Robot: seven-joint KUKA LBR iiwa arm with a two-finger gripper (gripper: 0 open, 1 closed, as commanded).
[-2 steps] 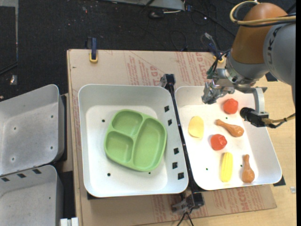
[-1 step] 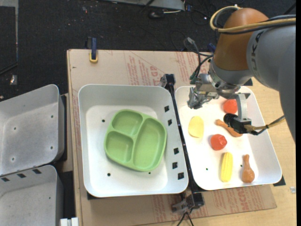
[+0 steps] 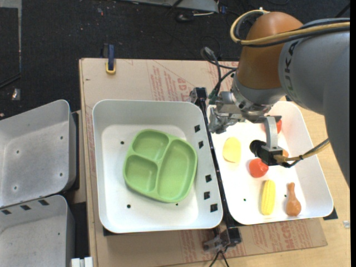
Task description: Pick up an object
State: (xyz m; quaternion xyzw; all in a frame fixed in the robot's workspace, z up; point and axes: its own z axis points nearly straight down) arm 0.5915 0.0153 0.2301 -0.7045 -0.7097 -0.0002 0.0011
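Note:
My gripper [image 3: 220,120] hangs over the far left corner of the right bin [image 3: 311,149], close to the wall between the two bins. Just below it lies a pale yellow oval piece [image 3: 232,149], apart from the gripper. A red tomato-like ball [image 3: 257,168] sits to the right of that piece. Nearer the front lie a yellow corn cob [image 3: 267,197] and a brown drumstick [image 3: 292,199]. A small red object [image 3: 278,125] peeks out behind the wrist, mostly hidden. I see nothing held in the gripper.
The left bin [image 3: 111,121] holds a green divided plate [image 3: 160,165]. The arm's grey and orange body [image 3: 267,43] covers the far part of the right bin. A white lid-like tray [image 3: 33,143] lies left of the bench.

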